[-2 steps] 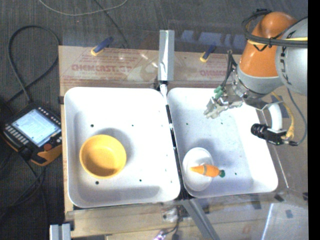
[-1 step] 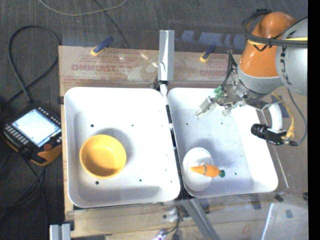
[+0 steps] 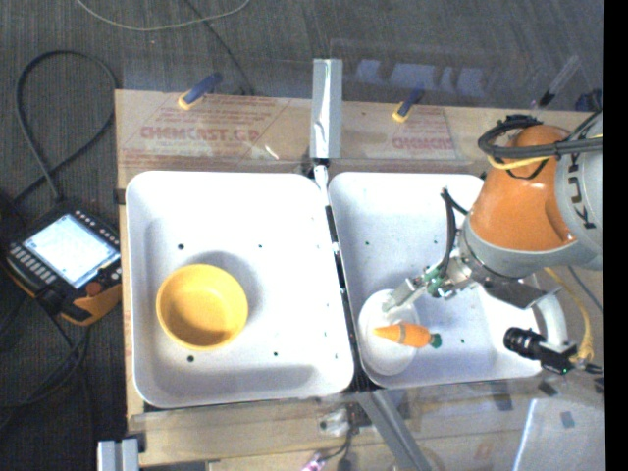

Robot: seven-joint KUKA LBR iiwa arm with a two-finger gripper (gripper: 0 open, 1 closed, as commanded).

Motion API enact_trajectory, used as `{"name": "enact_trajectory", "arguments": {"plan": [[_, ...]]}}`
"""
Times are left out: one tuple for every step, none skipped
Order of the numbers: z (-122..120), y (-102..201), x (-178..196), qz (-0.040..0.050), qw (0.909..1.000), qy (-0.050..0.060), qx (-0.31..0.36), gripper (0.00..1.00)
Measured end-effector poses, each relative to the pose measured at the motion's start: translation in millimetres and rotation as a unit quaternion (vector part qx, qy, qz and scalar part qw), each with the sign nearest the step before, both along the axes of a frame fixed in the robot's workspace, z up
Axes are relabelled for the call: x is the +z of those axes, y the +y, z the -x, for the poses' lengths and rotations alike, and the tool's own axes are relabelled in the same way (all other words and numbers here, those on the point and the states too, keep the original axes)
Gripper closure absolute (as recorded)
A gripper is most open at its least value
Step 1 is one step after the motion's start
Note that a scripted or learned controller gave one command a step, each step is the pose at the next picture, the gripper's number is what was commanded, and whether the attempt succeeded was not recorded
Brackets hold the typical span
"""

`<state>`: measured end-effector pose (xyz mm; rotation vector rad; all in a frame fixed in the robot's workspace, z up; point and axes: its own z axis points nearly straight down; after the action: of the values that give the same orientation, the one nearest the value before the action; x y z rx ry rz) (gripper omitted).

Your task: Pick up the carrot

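The carrot [image 3: 405,336] is orange with a small green tip at its right end. It lies on its side on a white round dish [image 3: 378,353] at the front left of the right bin [image 3: 392,214]. My gripper [image 3: 406,294] reaches down from the grey and orange arm. It hangs just behind and above the carrot, slanting toward the left. Nothing shows between gripper and carrot, and they look apart.
A yellow bowl [image 3: 202,305] sits in the left bin [image 3: 226,204], toward its front left. The ridge where the two bins meet [image 3: 337,263] runs just left of the dish. The arm's body covers the right bin's right side.
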<state>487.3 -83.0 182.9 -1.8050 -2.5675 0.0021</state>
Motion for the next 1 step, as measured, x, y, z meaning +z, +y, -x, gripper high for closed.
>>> {"name": "enact_trajectory", "arguments": {"plan": [[3.6,7.3,0.1,0.0003,0.9953,-0.001,-0.097,0.00]]}}
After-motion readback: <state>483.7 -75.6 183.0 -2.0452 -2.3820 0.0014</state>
